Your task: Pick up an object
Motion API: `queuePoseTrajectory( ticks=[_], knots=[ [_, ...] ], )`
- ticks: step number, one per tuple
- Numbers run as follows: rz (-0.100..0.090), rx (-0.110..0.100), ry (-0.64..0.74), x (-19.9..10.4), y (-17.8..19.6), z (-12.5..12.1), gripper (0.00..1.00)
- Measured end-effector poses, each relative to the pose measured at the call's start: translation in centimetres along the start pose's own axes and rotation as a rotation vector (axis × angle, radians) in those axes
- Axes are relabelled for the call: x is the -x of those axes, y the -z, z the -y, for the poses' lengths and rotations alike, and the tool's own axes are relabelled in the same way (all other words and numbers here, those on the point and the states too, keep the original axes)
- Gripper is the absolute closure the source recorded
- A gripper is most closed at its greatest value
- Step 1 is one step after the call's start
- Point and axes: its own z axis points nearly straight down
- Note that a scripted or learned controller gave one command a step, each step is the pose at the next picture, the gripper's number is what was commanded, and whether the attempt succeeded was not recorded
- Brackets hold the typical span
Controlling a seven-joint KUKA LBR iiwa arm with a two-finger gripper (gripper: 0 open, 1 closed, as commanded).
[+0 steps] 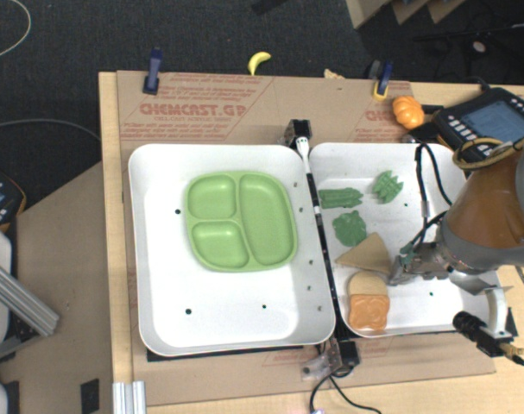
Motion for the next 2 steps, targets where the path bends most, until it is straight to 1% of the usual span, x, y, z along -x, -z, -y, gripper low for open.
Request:
queuePoseTrajectory(
  ticks=[1,2],
  knots=[
    [0.01,0.007,-0.01,5.2,1.0,0.0,1.0],
    [0.001,0.002,0.0,-2.6,0.0,-0.1,1.0]
  ],
)
